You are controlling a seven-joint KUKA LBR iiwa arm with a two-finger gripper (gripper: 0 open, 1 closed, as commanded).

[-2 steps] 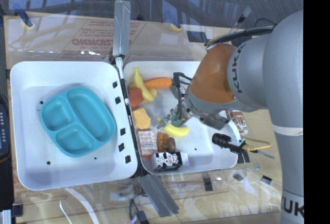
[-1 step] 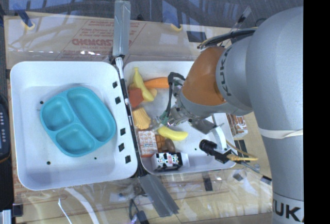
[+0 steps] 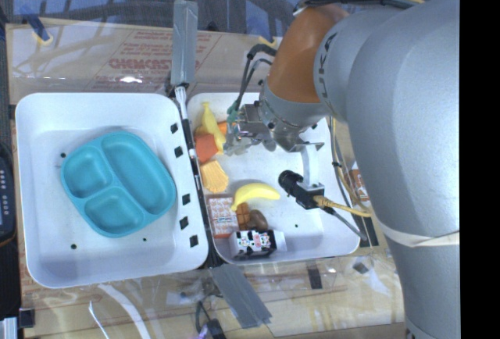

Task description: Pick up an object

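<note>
My gripper hangs over the upper left part of the right bin, just right of a small yellow piece and an orange block. Below them lie a yellow-orange textured piece, a banana, a brown item, a red-and-white packet and a black-and-white box. The arm covers the bin's upper right part.
The left bin holds a blue divided plate. A grey divider strip runs between the bins. Clear plastic sheeting and cardboard lie behind the bins.
</note>
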